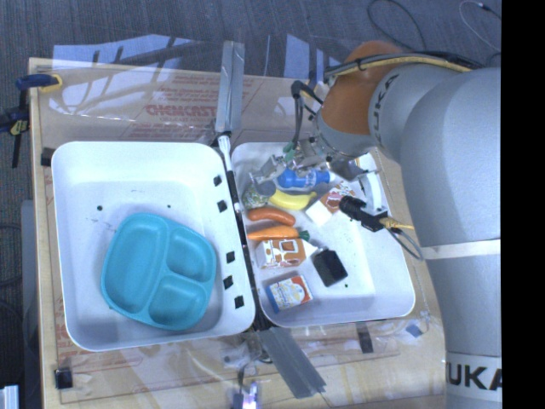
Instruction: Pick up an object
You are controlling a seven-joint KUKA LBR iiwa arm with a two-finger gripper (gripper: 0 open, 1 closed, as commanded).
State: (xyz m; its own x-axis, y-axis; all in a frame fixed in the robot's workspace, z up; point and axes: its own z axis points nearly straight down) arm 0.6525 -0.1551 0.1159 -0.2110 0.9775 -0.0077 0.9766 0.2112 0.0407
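My gripper point(288, 162) hangs low over the far end of the right bin point(387, 267), under the orange wrist band. Just beneath and to its right lies a blue toy object point(304, 178), touching or very close to the gripper. A yellow banana point(289, 199) lies in front of that. Nearer the camera come an orange sausage-shaped toy point(271, 217), a carrot point(272, 233), a small printed carton point(280, 252), a second carton point(289, 290) and a black block point(329, 267). A white block point(319, 212) and a red-and-white item point(334, 199) sit to the banana's right.
The left bin point(77, 194) holds a blue divided plate point(158, 268). A ridge with black clips point(232, 233) separates the two bins. The grey arm point(443, 143) and its cables cover the right bin's far right side. Bare white floor lies at the right bin's near right.
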